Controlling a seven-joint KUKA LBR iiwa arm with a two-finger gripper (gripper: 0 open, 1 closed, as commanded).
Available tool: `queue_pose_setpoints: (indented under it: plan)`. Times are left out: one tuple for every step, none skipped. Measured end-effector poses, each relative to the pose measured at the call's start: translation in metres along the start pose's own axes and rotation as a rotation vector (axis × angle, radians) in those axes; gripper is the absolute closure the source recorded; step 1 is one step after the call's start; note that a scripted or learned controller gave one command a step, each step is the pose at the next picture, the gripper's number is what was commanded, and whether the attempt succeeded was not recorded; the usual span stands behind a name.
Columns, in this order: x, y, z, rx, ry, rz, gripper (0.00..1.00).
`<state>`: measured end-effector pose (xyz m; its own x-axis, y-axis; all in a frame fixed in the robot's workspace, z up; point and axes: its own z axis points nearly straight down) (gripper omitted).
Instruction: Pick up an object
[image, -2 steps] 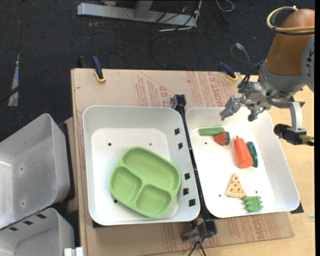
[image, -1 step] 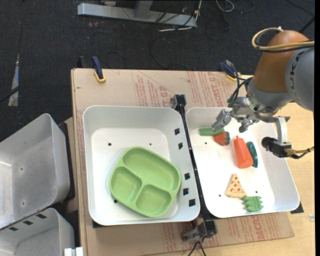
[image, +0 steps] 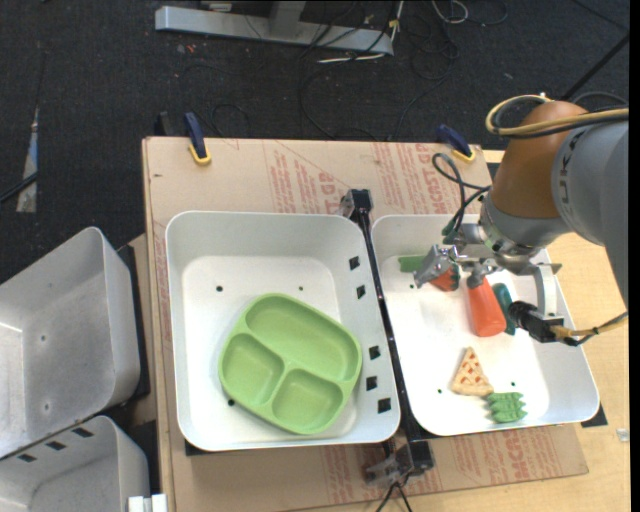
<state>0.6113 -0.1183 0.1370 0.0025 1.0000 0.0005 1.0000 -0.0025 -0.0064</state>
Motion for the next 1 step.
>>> queue_pose_setpoints:
  plan:
    - [0.0006,-0.0005,0.0479,-0.002,0.000,-0.001,0.00]
